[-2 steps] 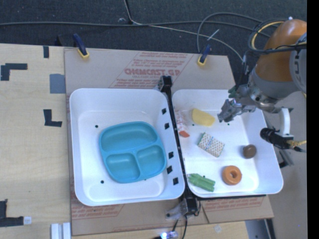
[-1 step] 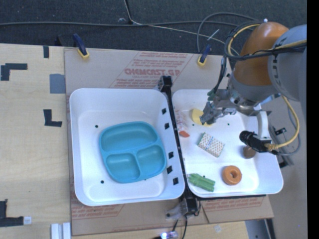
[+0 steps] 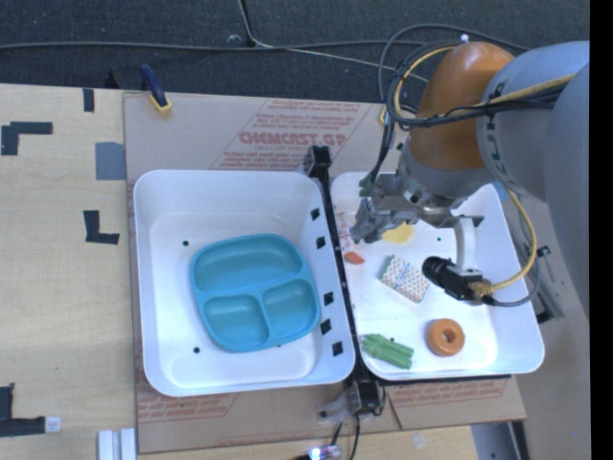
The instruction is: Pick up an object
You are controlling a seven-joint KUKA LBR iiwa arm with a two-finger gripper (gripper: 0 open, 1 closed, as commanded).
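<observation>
Objects sit in right bin (image 3: 512,353): yellow piece (image 3: 399,232) just under gripper (image 3: 369,226), small red piece (image 3: 353,256) near divider, patterned packet (image 3: 403,278) mid-bin, donut (image 3: 445,337) and green item (image 3: 387,350) toward front edge. Gripper low over bin's back-left part; finger state: cannot tell, nothing seen held. Left bin (image 3: 158,199) holds blue divided tray (image 3: 255,290).

Two white bins (image 3: 153,257) sit side by side on the counter. One blue divided plate (image 3: 254,290) lies in one; the other holds one doughnut (image 3: 445,337), one green piece (image 3: 387,350), one patterned packet (image 3: 403,278), one yellow item (image 3: 399,232) and one small red piece (image 3: 353,256).
</observation>
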